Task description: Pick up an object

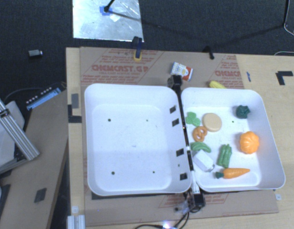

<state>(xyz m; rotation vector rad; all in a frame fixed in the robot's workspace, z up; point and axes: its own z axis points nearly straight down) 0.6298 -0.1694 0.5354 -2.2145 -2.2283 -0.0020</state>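
Since all the toy foods lay loose in the right white bin (268,128), the picking step had, as I judge it, not yet begun. How far the pincer was open, and whether it had hold of anything, could not be told from this view.

The round orange plastic pumpkin (249,142) lay near the right edge of that bin, apart from the other things. The orange plastic carrot with a green top (234,172) lay along the near edge. The dark green plastic broccoli (242,111) lay in the far right corner. The flat beige round disc (213,122), the small orange pretzel-shaped piece (200,134) and the green ridged piece (225,155) lay closer to the left edge, rather crowded together.

In my judgement the next move called for the arm to come down over one free-lying thing; the pumpkin looked the easiest, because it had bare floor on every side
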